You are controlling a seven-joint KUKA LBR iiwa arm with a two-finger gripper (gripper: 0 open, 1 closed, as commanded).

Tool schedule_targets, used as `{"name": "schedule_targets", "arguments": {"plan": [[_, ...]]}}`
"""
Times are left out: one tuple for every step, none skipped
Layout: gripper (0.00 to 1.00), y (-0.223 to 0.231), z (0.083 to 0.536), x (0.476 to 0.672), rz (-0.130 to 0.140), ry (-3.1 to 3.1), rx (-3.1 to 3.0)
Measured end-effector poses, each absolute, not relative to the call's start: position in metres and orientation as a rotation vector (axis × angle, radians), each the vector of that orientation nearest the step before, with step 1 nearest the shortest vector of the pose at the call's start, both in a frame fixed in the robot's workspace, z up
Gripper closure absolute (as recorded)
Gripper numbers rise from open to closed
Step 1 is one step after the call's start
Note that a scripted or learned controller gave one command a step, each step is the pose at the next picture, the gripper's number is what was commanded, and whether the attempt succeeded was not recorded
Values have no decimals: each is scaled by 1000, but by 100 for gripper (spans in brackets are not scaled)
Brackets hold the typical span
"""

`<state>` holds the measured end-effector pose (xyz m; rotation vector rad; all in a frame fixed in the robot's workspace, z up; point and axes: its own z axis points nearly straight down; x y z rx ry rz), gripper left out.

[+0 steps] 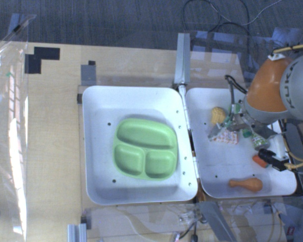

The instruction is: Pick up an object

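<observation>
Camera view: two white bins side by side on the bench [50, 160]. The left bin [93, 150] has a green tray [144, 147] with three compartments, lying flat near the middle, well apart from the arm. A grey metal post [182, 59] sits at the far end of the seam between the bins, with black tape marks [40, 57] on the bench top left and loose cables [217, 11] on the floor beyond. The right bin [227, 168] holds the pickable bits: a yellow ball [218, 115] toward the far left part, a small red-and-white packet [226, 138] just nearer than it, and an orange-brown drumstick-shaped piece [246, 184] lying on its side by the near wall, apart from the rest. A small green item [257, 141] and a red-orange piece [261, 160] sit toward the right, partly under the arm and too small to identify. The arm [272, 89] comes in from the right, and its orange band covers the bin's far right corner. The gripper [231, 126] is low over the bin, between the ball and the packet, right at the packet's far edge. Contact with the packet: can't tell. Ball looks just beside it, not touching. Gripper open or closed: can't tell from this angle, and nothing is visibly held. Nearest pick candidate is the packet, in the right bin, left of centre.
</observation>
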<state>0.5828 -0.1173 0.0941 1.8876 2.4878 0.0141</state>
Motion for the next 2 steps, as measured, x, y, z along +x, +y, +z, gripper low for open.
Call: {"name": "schedule_targets", "arguments": {"plan": [[100, -116, 109, 588, 27, 2482, 1877], [100, -165, 100, 605, 25, 2592, 1720]]}}
